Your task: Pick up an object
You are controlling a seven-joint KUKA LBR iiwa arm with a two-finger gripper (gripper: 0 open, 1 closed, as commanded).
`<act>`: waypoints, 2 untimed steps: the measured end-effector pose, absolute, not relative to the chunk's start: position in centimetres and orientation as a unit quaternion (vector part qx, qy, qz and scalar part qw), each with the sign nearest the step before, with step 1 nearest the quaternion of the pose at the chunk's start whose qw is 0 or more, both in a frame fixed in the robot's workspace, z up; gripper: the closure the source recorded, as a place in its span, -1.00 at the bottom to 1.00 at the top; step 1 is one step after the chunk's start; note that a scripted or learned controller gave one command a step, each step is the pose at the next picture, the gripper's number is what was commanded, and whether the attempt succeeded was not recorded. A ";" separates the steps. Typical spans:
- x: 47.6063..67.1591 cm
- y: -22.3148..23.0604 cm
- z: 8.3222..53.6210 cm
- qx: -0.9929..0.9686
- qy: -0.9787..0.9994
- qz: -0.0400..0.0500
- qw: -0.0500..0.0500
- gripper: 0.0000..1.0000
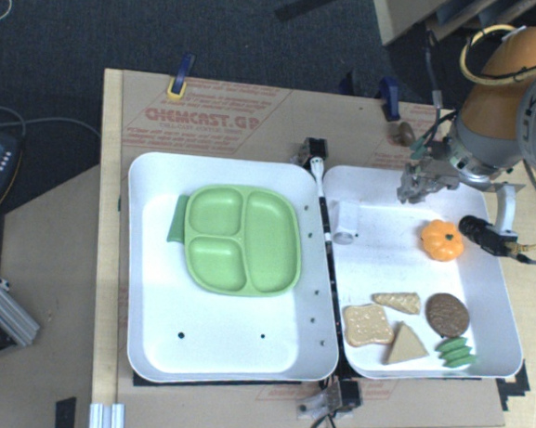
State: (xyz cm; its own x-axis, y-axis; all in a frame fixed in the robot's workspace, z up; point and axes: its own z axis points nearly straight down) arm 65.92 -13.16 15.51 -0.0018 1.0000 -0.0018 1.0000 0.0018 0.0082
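My gripper (412, 191) hangs over the far edge of the right bin (382, 186), with nothing visibly between its tips. A small orange pumpkin (442, 240) lies just to its right and nearer the front. A small pale cylinder (345, 222) lies to the gripper's left by the bin's left wall. Towards the bin's front lie a slice of toast (367, 324), a cracker (398, 302), a tan wedge (407, 344), a brown round cookie (447, 315) and a green pea pod (456, 353).
The left bin (147, 319) holds a green divided plate (242, 240) that rests on a darker green piece (176, 219). The two bins meet at a ridge (325, 260). The arm's orange band (508, 85) rises at the upper right.
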 end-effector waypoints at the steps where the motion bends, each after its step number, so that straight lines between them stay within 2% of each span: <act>1: 66.6 -12.8 21.8 0.706 0.708 0.003 0.004 1.00; 2: 66.7 -12.8 22.6 0.707 0.707 0.001 0.002 1.00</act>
State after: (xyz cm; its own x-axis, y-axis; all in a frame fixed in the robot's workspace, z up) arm 66.73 -12.75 22.60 -0.0009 1.0000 -0.0012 1.0000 0.0009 0.0047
